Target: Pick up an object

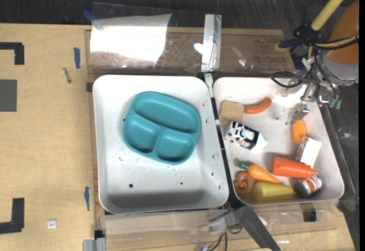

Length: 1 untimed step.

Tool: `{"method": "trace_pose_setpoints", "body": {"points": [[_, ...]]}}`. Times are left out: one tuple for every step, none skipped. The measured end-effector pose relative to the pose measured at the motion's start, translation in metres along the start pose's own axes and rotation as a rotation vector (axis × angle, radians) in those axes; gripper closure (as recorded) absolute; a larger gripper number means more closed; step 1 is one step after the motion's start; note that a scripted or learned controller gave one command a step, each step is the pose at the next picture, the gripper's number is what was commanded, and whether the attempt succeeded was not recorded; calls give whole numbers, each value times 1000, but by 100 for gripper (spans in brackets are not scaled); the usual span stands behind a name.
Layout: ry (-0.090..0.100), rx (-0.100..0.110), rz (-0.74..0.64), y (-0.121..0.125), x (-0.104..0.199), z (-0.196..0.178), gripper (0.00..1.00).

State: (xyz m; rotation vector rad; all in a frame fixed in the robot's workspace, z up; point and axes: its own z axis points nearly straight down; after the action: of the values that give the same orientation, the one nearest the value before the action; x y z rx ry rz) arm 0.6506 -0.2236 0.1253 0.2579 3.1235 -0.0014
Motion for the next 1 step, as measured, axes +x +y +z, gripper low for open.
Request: {"method": "trace_pose_setpoints", "body": {"points": [[0, 0, 87, -3, 28, 39, 0]]}}
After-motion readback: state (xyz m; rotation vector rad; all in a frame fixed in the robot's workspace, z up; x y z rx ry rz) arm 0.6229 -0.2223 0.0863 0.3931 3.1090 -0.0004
